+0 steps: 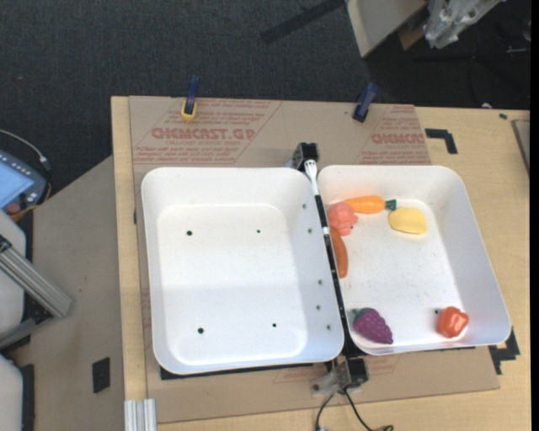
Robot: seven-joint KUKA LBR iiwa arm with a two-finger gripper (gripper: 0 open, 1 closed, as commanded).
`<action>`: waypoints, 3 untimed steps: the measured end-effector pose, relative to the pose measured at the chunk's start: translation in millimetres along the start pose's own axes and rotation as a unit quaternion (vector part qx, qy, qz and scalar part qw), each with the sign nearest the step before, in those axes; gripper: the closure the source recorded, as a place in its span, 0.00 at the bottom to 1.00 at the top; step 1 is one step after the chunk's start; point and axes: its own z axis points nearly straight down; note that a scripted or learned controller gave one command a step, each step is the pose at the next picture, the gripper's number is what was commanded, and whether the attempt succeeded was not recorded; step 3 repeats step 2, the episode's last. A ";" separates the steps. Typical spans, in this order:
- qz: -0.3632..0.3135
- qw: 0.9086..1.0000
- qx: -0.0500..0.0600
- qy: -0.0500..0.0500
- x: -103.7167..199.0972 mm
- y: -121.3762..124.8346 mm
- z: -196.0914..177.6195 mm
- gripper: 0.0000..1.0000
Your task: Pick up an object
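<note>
- My gripper (450, 21) is at the top edge of the view, well apart from both bins; how open it is, I cannot tell.
- In the right bin (396, 282), the carrot (365, 204) and pink toy (341, 217) sit near the inner wall.
- The lemon (408, 220) has open room around it.
- The grapes (372, 325) and pepper (452, 321) lie near the front rim.

We are seeing even, bright light; the left bin (168, 252) is showing a soft shadow band; focus is slightly soft.
</note>
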 end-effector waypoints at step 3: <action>-0.001 1.000 0.000 0.000 37.6 -0.1 0.0 1.00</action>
